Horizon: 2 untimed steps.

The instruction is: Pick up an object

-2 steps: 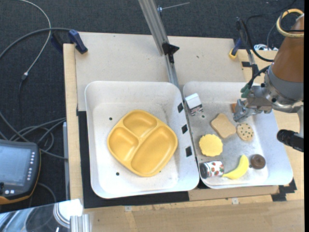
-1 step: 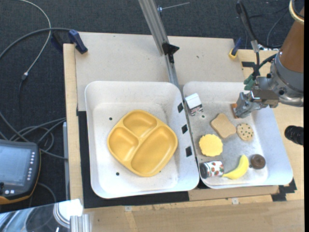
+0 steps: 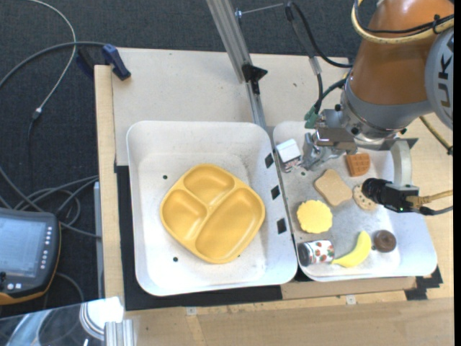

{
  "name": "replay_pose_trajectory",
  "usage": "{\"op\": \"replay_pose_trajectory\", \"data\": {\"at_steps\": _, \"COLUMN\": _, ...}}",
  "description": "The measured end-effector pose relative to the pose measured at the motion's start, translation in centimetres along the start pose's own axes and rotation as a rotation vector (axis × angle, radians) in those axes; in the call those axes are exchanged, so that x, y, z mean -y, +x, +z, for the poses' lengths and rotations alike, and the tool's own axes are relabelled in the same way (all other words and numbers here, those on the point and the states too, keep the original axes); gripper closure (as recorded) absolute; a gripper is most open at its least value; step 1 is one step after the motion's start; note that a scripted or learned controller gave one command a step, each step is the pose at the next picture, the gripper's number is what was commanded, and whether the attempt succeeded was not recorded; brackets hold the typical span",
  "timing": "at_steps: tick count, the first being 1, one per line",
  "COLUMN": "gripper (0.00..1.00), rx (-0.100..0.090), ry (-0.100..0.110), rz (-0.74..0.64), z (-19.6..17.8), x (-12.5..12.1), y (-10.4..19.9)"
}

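Hovering low over the far-left corner of the right bin (image 3: 425, 254), the end effector (image 3: 315, 152) sat just under the orange-banded wrist, which blocked most of the tooling from where I stood. Couldn't tell whether it was released or clenched, and nothing was visibly in it.

Candidate picks were all in that same bin, presumably loaded there so the arm could reach them from its side. A small white box (image 3: 288, 151) lay just to the left of the end effector, near touching. A tan bread slice (image 3: 332, 187) sat just in front and slightly right of it; a waffle piece (image 3: 357, 164) to the right. Further toward the front: a round yellow disc (image 3: 315, 216), a small can (image 3: 317, 251), a banana (image 3: 356, 250), and a brown donut (image 3: 385, 241).

My read: the white box or the bread slice was the likely target, given proximity. The box looked awkward, tucked against the bin wall.

The left bin (image 3: 144, 193), well to the left, held a yellow divided plate (image 3: 212, 213), probably the drop side. Both bins sat on the worktop (image 3: 187, 85).
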State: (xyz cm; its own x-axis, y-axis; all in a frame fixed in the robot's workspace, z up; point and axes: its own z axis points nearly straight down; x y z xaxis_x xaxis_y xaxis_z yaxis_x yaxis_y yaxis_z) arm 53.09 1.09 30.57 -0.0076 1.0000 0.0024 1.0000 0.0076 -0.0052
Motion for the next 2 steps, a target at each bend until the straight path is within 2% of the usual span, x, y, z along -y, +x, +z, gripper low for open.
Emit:
{"op": "replay_pose_trajectory", "data": {"at_steps": 1, "gripper": 1.00, "rx": 0.001, "ry": -0.006, "rz": 0.005, "z": -1.4, "x": 0.0, "y": -0.4}}
{"op": "replay_pose_trajectory", "data": {"at_steps": 2, "gripper": 1.00, "rx": 0.001, "ry": 0.000, "rz": 0.002, "z": 3.2, "x": -3.9, "y": 4.7}}
